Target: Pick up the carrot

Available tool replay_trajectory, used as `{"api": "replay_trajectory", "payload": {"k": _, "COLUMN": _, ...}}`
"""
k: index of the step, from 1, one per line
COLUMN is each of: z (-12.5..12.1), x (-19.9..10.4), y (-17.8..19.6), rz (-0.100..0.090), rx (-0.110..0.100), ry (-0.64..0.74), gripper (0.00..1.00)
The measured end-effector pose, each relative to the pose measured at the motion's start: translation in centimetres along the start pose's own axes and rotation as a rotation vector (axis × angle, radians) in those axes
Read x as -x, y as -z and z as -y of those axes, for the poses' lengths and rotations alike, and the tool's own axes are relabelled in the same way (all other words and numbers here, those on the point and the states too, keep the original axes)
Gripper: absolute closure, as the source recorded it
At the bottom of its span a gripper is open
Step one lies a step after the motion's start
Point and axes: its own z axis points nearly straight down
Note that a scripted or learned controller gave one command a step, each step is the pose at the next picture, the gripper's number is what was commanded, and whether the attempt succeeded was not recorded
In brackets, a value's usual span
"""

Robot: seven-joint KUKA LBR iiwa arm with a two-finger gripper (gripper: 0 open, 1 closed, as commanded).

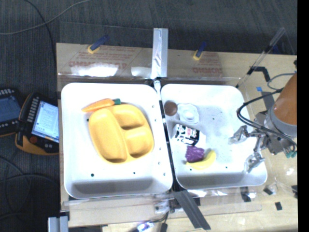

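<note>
On the worktop (227, 62) sit 2 shallow white bins side by side. Nearest the camera, in the right bin (227, 178), a banana (205, 161) lies touching a purple grape bunch (194, 153). Just behind them is a black-and-white patterned item (186, 134), then a white cup (188, 113) beside a small brown round object (170, 108). At this bin's right edge the hand (247, 149) hangs with its 2 fingers spread apart and nothing between them. In the left bin (77, 178), a yellow divided plate (120, 132) fills the middle. The carrot (99, 104) lies along the plate's far-left rim, well apart from the hand. A handheld control pendant (38, 124) rests left of the worktop.
</note>
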Motion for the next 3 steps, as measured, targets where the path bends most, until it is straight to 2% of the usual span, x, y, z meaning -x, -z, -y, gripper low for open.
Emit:
{"api": "replay_trajectory", "payload": {"k": 1, "z": 0.1, "x": 0.1, "y": 1.0, "rz": 0.003, "rx": -0.002, "ry": -0.003, "gripper": 1.0}}
{"api": "replay_trajectory", "payload": {"k": 2, "z": -1.6, "x": 4.4, "y": -1.1, "rz": -0.001, "rx": 0.004, "ry": -0.089, "gripper": 1.0}}
{"api": "replay_trajectory", "payload": {"k": 3, "z": -1.6, "x": 4.4, "y": -1.1, "rz": 0.0, "rx": 0.005, "ry": -0.089, "gripper": 0.0}}
